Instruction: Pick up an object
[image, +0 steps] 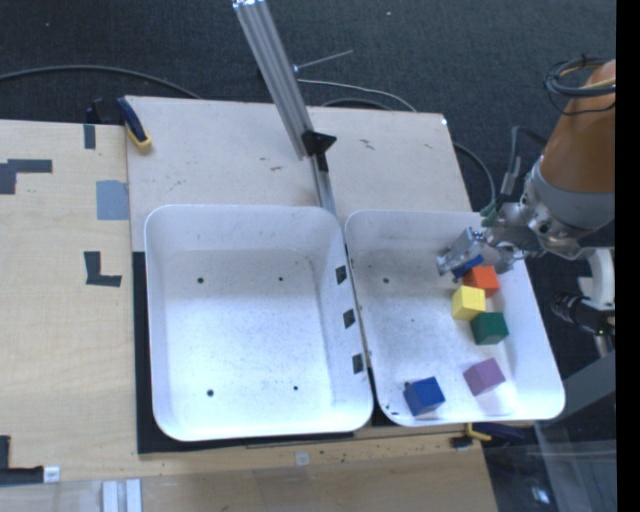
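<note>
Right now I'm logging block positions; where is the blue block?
The blue block lies near the front edge of the right bin, left of the purple block.

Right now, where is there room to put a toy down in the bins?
The left bin has bare floor from wall to wall. In the right bin, the patch beside the divider is free. Its far side is crowded: the gripper, orange block, yellow block, green block, purple block, blue block.

Two white bins (250, 225); five blocks (468, 302): orange, yellow, green, purple, blue.
</note>
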